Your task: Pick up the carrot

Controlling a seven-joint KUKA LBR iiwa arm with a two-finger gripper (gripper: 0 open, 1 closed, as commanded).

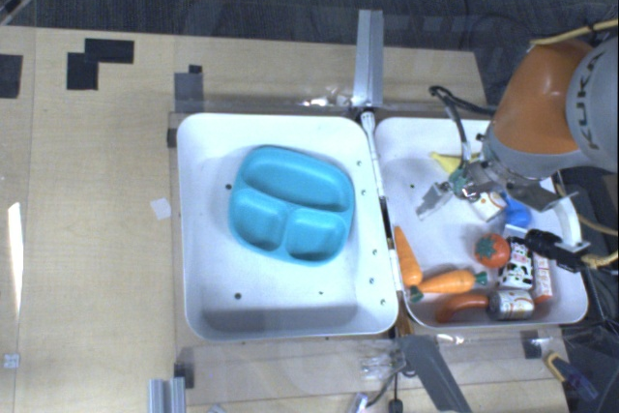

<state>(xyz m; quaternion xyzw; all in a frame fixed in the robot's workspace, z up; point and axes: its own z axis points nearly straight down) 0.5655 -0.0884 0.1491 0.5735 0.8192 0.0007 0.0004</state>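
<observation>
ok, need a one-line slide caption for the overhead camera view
KUKA arm's gripper hovers over the right bin above the carrot; blue divided tray in the left bin.

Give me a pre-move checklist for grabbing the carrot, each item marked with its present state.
1. Carrot in sight, lying near the front wall of the right bin: ok.
2. Gripper above the right bin: ok.
3. Gripper over the carrot: not ok, it sits farther back.
4. Room around the carrot: not ok, a second carrot and a sausage crowd it.
5. Tomato out of the way: cannot tell.
6. Fingers free of any item: cannot tell.
</observation>
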